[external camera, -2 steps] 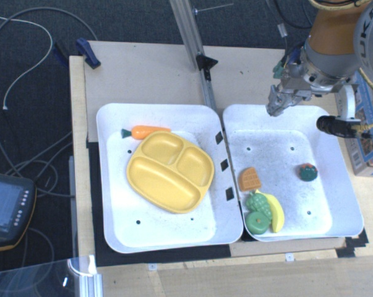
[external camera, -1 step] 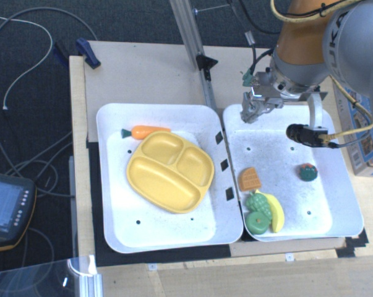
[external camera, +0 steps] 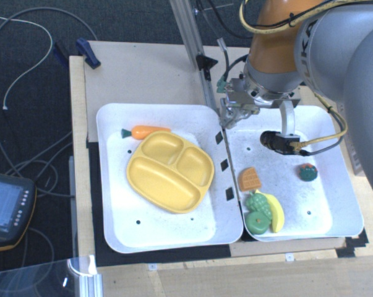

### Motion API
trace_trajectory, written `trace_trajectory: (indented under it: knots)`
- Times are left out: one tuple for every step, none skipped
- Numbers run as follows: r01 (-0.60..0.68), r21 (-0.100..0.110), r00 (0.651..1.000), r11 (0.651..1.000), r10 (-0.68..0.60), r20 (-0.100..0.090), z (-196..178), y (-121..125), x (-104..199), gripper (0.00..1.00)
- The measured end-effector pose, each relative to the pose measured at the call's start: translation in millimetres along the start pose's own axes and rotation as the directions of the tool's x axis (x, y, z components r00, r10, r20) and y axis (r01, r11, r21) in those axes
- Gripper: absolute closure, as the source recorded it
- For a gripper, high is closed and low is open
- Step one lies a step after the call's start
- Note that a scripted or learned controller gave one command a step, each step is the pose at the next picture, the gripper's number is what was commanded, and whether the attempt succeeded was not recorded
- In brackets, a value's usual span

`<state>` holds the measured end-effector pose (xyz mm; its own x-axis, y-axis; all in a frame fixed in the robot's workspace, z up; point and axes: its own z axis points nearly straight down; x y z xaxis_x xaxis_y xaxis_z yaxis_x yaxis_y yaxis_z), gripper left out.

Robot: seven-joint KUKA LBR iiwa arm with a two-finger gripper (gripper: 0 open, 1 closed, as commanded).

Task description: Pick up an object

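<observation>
My gripper hangs over the top left corner of the right bin, close to the ridge between the two bins. Nothing shows between its fingertips, and no toy lies directly under it. Lower in the right bin lie an orange waffle-like toy, green grapes, a yellow banana and a green apple, bunched near the bin's front left. A small green and red toy sits alone toward the right. A black camera-like part hangs from the arm over the bin's middle.
The left bin holds a yellow divided plate and an orange carrot at its back. A metal post rises behind the bins. A blue clamp grips the bench's back left corner. Cables lie on the floor at left.
</observation>
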<state>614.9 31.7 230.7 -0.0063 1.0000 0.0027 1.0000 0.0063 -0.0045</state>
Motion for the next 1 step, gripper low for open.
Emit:
trace_trajectory:
  knots:
    - [0.001, -0.004, 1.0, 1.0, -0.001, 0.0, 6.5, 2.0, 57.7, 1.0]
